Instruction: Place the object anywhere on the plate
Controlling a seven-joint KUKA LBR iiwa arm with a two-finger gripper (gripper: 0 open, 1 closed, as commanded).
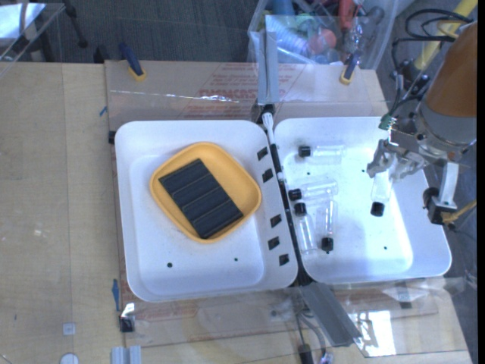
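- Jaws [381,174] clamped on a clear vial with black cap [378,200], hanging below them.
- Yellow plate [244,190], far left of jaws, carries only a black ribbed pad [201,198]; transfer and release remain.

— Where is the plate [170,174]?
— In the left bin [136,271], with a ridged block [201,197] on it.
— And in the right bin [424,252]?
— Several vials: one [320,152] at the back, three [312,211] near the left wall, one [378,199] under the gripper [394,161]. Behind the bins stands a box of things [326,14].
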